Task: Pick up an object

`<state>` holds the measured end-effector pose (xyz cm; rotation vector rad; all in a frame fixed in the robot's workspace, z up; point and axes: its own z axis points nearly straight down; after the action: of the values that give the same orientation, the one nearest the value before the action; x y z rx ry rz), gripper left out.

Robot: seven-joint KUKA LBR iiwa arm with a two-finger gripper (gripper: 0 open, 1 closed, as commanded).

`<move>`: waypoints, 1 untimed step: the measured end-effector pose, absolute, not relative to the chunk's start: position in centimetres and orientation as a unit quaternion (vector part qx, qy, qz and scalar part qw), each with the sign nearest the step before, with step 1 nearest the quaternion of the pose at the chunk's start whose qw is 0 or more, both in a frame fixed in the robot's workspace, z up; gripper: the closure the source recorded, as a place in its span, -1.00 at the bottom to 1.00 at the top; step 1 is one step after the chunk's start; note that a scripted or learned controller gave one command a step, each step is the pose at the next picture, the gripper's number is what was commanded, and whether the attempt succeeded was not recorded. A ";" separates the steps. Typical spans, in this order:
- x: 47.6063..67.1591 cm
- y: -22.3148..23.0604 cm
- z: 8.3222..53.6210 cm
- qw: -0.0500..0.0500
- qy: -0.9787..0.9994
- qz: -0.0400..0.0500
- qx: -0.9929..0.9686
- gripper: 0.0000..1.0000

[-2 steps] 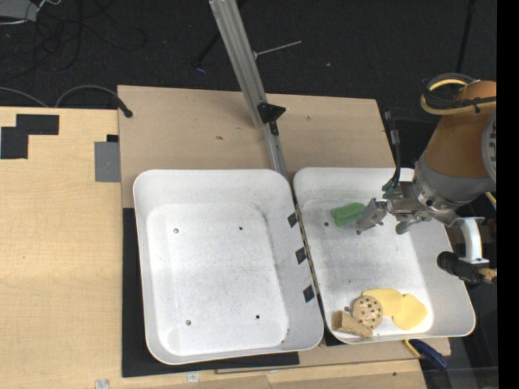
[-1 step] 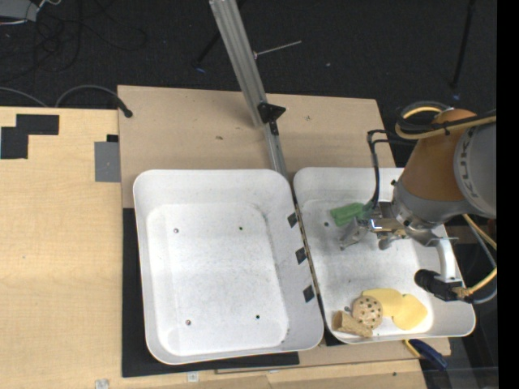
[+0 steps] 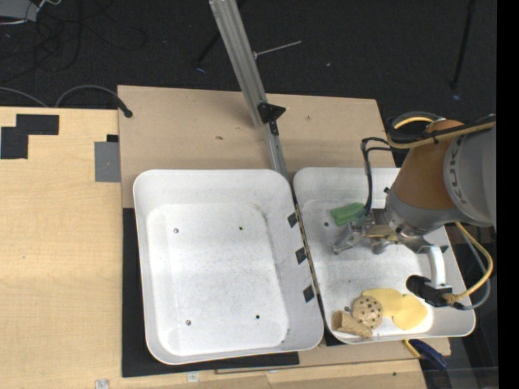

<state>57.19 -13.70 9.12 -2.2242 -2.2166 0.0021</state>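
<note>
No brand, label or writing can be read anywhere. The bench (image 3: pixel 243 128) is the largest thing, a tan board carrying two white bins side by side, with a lighter wooden table (image 3: pixel 57 241) against its left edge. The left bin (image 3: pixel 212 266) has a bare speckled floor marked by four small dark dots, and its whole floor is open room, its right rim meeting the divider where three black clips (image 3: pixel 301 254) sit in a row. The right bin (image 3: pixel 320 193) is narrower and more crowded. One arm (image 3: pixel 442 177) reaches into it from the right, its orange band above the grey wrist, black and yellow cables looping round it. One metal rail (image 3: pixel 243 75) slants down from the top of the view toward the gap between the bins. The gripper (image 3: pixel 345 240) hangs low over the middle of the right bin, its metal fingers (image 3: pixel 339 245) pointing left; whether they are spread or closed cannot be told, and nothing can be seen between them. One green block (image 3: pixel 348 213) lies just beside the fingertips, toward the far rim. Near the front rim lie one yellow piece (image 3: pixel 399 308), one brown dotted disc (image 3: pixel 366 309) touching its left side, and one tan wedge (image 3: pixel 350 323) at the disc's lower left. Free floor remains along the bin's left side, between the gripper and the clips.
</note>
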 end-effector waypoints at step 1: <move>57.2 -13.8 10.2 0.001 -0.704 0.000 -0.711 1.00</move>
<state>57.18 -13.81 10.21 -2.2311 -2.2087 0.0007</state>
